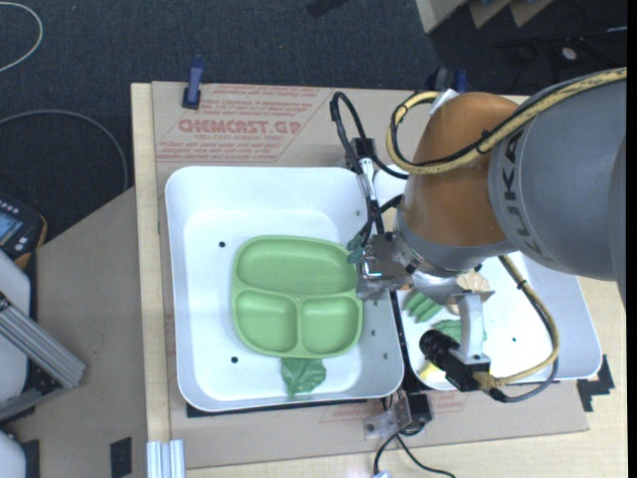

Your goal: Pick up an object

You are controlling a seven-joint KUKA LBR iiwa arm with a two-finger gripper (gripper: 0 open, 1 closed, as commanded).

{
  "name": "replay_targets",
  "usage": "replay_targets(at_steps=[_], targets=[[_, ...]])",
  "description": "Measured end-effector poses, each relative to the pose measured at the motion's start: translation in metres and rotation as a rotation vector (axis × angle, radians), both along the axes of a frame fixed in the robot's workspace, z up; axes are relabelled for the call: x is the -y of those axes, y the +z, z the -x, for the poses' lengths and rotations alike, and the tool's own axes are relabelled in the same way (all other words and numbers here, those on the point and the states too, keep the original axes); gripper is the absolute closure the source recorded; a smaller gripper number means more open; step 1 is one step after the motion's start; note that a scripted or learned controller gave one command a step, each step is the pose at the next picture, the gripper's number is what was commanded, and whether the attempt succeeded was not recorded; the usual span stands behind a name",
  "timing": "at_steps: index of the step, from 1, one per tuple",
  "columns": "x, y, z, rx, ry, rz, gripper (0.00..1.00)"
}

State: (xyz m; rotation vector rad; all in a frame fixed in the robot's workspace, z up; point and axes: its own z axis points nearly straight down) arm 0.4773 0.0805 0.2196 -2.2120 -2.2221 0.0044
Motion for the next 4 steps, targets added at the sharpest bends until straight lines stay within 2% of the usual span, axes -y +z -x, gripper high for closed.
replay_targets(at_steps=[1, 2, 3, 4], targets=[[0.04, 0.148, -0.029, 0.027, -0.006, 0.002, 1.0], [0.077, 0.061, -0.048, -0.003, -0.01, 0.004, 1.0], [0.032, -0.012, -0.034, -0.005, -0.001, 0.001, 1.0], [0.034, 0.003, -0.037, 0.007, -0.004, 0.002, 1.0]])
